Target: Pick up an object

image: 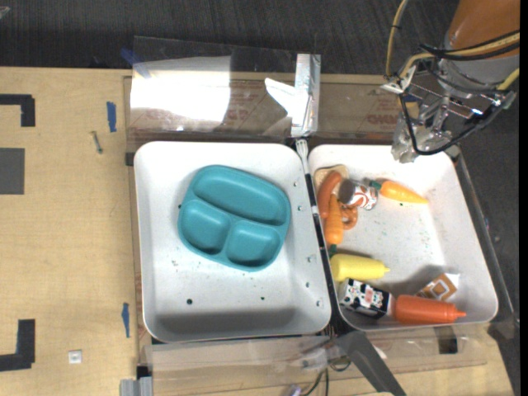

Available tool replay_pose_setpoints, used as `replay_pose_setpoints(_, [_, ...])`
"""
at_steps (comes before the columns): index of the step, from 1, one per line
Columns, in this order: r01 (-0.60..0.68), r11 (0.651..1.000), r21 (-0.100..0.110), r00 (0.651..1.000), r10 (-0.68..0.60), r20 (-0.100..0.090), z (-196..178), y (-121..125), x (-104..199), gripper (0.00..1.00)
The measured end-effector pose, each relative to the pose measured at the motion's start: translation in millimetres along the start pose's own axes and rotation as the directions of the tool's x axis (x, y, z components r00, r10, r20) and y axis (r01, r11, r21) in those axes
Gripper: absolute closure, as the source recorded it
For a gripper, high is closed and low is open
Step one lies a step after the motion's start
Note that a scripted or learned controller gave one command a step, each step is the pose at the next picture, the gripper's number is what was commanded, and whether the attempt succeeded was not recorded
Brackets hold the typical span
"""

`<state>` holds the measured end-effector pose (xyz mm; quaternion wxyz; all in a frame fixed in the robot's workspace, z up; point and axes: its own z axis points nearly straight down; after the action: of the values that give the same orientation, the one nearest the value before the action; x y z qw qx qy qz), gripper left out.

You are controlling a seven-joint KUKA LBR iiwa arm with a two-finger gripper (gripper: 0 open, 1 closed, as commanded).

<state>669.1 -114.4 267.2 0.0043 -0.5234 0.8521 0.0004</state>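
Note:
My gripper hangs over the far rim of the right bin, near its back right corner, above the objects. Inside that bin lie an orange carrot, an orange hot dog, a yellow bottle, a red-orange bottle, a black-and-white box and a small orange-and-white carton. The carrot is the nearest of them, just below and left of the gripper. Nothing shows in the gripper.
The left bin holds a teal divided plate. A clear plastic sheet with a taped post stands behind the bins. Cables loop beside the arm's wrist. The tan bench stretches to the left.

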Motion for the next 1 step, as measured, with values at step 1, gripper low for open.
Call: replay_pose_setpoints(1, [0.137,0.991,-0.003,0.991,-0.137,-0.002,7.2,23.1,-37.7,1.0])
